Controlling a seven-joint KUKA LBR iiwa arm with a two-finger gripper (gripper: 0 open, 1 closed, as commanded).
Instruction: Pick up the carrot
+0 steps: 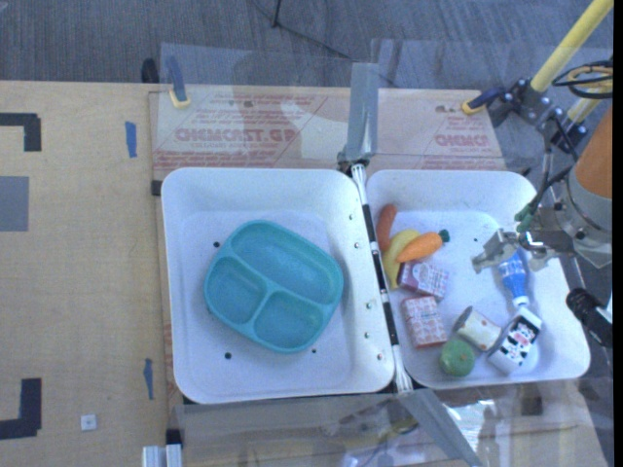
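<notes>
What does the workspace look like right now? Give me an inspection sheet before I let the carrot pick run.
Surface: two white bins side by side; left bin, right bin.
Job's things: carrot lies in the right bin's left part, against a yellow banana.
Clutter: teal divided plate in the left bin; sausage, two small packets, green fruit, blue bottle, cow-print cup in the right bin.
Grippers: end effector over the right bin, right of the carrot, apart from it.
Cables: black cable on the floor above the bins.
Surroundings: wooden bench, grey carpet.
</notes>
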